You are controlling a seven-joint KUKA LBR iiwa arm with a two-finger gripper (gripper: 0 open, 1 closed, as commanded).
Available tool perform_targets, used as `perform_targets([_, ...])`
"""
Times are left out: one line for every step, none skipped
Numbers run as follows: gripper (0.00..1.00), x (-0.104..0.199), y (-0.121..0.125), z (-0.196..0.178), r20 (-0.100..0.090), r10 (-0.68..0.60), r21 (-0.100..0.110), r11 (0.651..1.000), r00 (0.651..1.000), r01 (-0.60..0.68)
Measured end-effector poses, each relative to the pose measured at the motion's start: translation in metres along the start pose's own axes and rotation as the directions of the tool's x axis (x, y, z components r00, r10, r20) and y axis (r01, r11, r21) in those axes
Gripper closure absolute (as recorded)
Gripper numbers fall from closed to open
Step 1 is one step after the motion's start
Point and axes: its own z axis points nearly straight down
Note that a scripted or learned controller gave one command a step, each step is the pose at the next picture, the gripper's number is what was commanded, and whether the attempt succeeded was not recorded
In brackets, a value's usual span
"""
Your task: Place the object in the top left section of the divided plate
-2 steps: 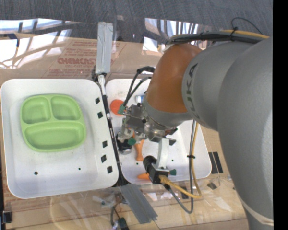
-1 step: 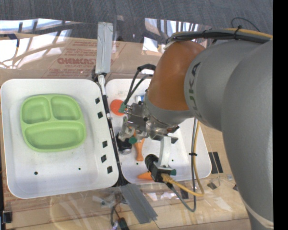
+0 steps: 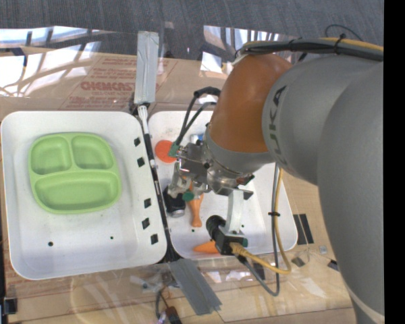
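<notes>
At the near edge of the bench, strips of grey tape (image 3: 196,285) lie over the front lip where the two bins meet, and a yellow cable (image 3: 277,265) loops down from the arm across the right bin's front corner. Just behind that, in the right bin (image 3: 283,231), an orange carrot-like piece (image 3: 204,247) lies against the front wall, with a second thin orange piece (image 3: 195,212) standing a little further in. The gripper (image 3: 181,193) hangs low over the left part of this bin, close to the divider between the bins, with a small dark object (image 3: 175,204) directly under it; whether its fingers are apart or closed on anything cannot be told, since the wrist hardware hides them. A round orange-red object (image 3: 165,151) sits just beyond the gripper, near the bin's left wall. Above all this looms the arm (image 3: 310,127), grey with its orange band (image 3: 246,103), covering most of the right bin. In the left bin (image 3: 27,241), well apart from the gripper, the green divided plate (image 3: 74,173) rests toward the back left, its two smaller sections at the far side and one long section nearer; all three sections are bare. Behind the bins lies flat brown cardboard (image 3: 101,79) with red print, with a vertical strip of tape (image 3: 146,63) across it.
</notes>
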Motion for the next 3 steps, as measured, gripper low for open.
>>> perform_targets([1.0, 0.001, 0.0, -0.009, 0.002, -0.009, 0.004, 1.0, 1.0, 0.009])
perform_targets([1.0, 0.001, -0.001, -0.017, 0.003, -0.018, 0.009, 1.0, 1.0, 0.018])
perform_targets([1.0, -0.06, 0.014, 0.072, -0.008, 0.071, -0.025, 0.997, 0.997, -0.071])
